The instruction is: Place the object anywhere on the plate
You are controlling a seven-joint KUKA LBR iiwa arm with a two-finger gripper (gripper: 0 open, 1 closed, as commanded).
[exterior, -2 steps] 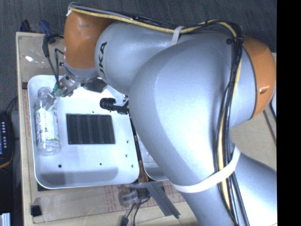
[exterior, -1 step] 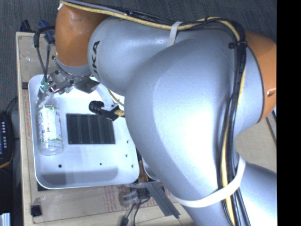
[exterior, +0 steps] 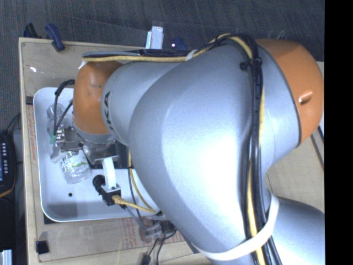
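Note:
My grey arm, with its orange band (exterior: 91, 101), reaches far over the bench and covers most of the view. The gripper (exterior: 62, 142) hangs low inside the left white bin (exterior: 43, 164), near that bin's left wall. Just below and right of it lies a clear, crumpled plastic object (exterior: 75, 169) on the bin floor, close against the gripper's metal end. I cannot tell whether the gripper has hold of it. The arm hides the right part of this bin and nearly all of the other bin.
A white bracket with a black connector and a yellow cable (exterior: 110, 189) hangs from the wrist over the bin floor. A blue clamp (exterior: 53, 36) sits at the bench's back left corner. A black device (exterior: 5, 162) stands off the left edge.

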